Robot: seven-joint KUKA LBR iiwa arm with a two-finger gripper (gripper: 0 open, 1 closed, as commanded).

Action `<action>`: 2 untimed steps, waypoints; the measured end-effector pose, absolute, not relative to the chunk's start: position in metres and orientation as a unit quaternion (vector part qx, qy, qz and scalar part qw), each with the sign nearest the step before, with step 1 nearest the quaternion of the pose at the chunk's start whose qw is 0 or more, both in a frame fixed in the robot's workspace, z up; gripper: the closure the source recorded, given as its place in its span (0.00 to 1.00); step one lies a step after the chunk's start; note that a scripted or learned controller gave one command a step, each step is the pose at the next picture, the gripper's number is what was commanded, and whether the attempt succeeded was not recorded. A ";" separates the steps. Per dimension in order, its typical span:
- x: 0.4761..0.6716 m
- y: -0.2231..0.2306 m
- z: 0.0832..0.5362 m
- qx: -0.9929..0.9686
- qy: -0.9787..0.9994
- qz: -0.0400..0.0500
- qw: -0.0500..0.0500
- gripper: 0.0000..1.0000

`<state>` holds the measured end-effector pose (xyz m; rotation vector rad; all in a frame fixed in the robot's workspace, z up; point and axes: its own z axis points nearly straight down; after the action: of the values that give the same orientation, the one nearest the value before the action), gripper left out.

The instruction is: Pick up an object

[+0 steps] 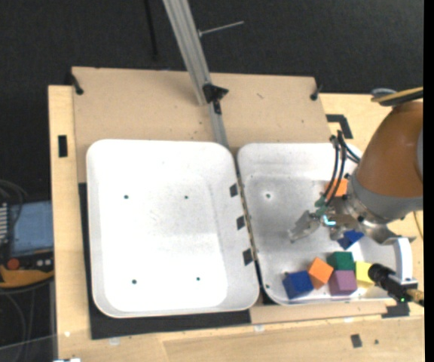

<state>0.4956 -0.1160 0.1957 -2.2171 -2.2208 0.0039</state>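
Blocks sit clustered in the near corner of the right shallow white plastic bin (277, 164): you see a dark blue cube (297, 284), an orange cube (321, 271) just beside it, a green cube (343, 260), a purple cube (343, 282) touching the green one, and a yellow block (365, 271) at the far right of the group. Another small blue block (349, 239) lies apart from them, just under the wrist. You find the grey arm with its orange band (394, 161) reaching in from the right, and the two-finger gripper (305, 228) hangs over the bare floor of that bin, well clear of the cluster. Its grey fingers (300, 231) look slightly spread with nothing between them, though the blur makes that uncertain. Beside it, the left shallow white plastic bin (160, 225) touches the right one along their shared edge.
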 end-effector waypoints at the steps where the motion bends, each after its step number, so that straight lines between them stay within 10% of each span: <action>1: 0.497 -0.116 0.198 -0.708 -0.707 -0.001 0.000 0.00; 2: 0.499 -0.126 0.141 -0.708 -0.706 0.002 0.001 0.00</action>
<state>0.4986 -0.1259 0.1406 -2.2226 -2.2172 0.0067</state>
